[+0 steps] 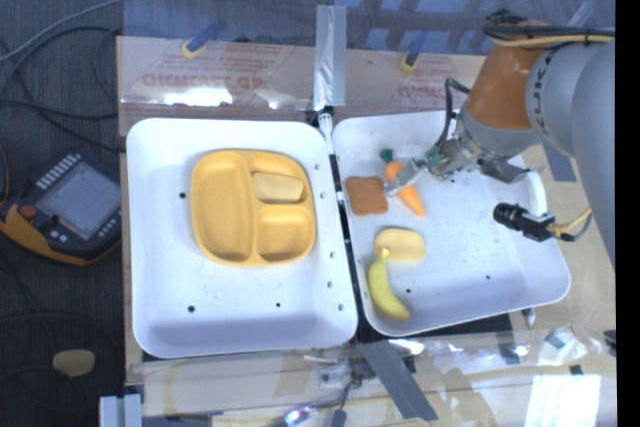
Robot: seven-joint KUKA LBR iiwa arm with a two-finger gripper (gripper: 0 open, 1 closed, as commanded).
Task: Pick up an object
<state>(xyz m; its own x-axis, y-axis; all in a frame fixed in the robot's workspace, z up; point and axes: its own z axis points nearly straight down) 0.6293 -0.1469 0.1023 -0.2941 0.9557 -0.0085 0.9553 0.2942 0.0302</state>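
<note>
- Camera view: end effector (432, 162) at upper right, over the right bin (520, 290), touching the carrot (409, 196).
- Grip state: cannot tell.
- Banana (386, 288) lies lower down.

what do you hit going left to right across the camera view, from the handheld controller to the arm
Teach pendant → yellow divided tray in the left bin → brown toast piece → banana → carrot → gripper → orange band of the arm.
</note>
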